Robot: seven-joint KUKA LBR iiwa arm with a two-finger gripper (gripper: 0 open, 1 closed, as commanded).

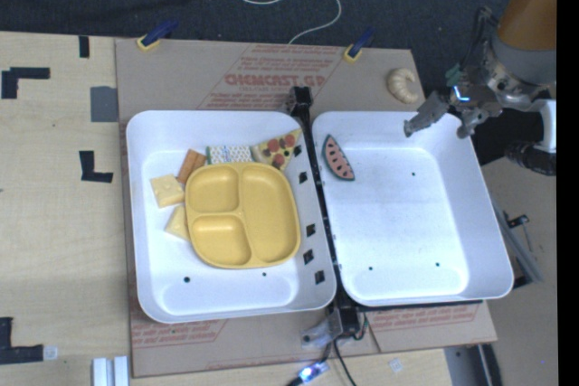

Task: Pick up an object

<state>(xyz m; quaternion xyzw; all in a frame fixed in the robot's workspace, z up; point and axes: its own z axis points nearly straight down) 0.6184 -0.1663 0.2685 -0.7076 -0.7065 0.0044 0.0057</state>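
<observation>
My arm comes in from 3 o'clock, orange band high at the upper right, wrist angled down-left. My pincer (445, 115) hangs over the right bin's (470, 221) 1 o'clock corner, fingers spread wide, nothing between them. Watermelon slice (338, 159) lies in the same bin at 10 o'clock, well apart from the pincer. Left bin (145, 221): yellow divided plate (242, 214) at centre, small food pieces around its 10-to-12 o'clock edge.
</observation>
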